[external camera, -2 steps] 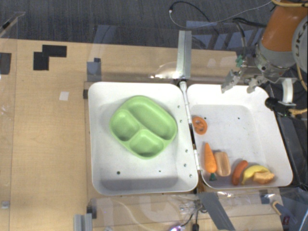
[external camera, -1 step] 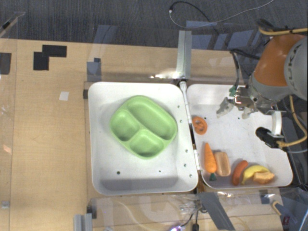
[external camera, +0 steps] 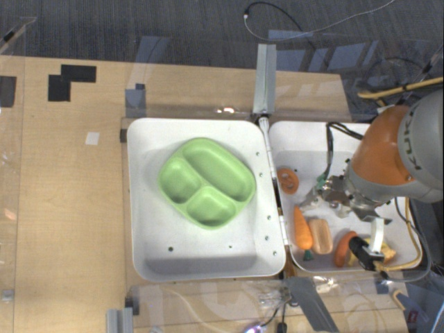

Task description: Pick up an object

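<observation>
The right bin (external camera: 305,141) holds several small items. An orange carrot (external camera: 302,229) lies near the bin's left wall, with a tan bun-like piece (external camera: 320,236) right beside it. A round brown-orange piece (external camera: 287,180) sits further back by the divider. A red-orange item (external camera: 343,248) and a yellow piece (external camera: 389,255) lie near the front edge. My gripper (external camera: 317,198) hangs low over the middle of this bin, just behind the carrot and the bun. Nothing shows between its tips.
The left bin (external camera: 149,255) carries a green divided plate (external camera: 207,182) in its middle. A metal divider (external camera: 272,186) separates the two bins. The grey and orange arm (external camera: 381,155) covers the right bin's far right side.
</observation>
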Controlling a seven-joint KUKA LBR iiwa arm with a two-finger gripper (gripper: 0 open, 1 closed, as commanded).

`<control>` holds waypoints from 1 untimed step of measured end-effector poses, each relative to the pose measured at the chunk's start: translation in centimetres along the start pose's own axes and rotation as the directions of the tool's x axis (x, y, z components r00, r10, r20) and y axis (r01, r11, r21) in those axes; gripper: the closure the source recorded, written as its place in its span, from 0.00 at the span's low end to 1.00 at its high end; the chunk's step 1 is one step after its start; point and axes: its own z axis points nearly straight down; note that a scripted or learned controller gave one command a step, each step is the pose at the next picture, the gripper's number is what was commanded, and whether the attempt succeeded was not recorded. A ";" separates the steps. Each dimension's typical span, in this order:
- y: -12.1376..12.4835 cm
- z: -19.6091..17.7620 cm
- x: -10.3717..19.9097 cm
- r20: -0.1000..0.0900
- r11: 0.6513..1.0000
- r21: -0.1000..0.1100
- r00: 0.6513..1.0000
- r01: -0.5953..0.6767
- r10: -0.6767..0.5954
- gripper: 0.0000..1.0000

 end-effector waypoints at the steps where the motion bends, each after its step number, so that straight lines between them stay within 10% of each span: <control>1: -2.2 0.0 -5.2 0.000 0.987 -0.003 0.987 -0.162 0.162 0.00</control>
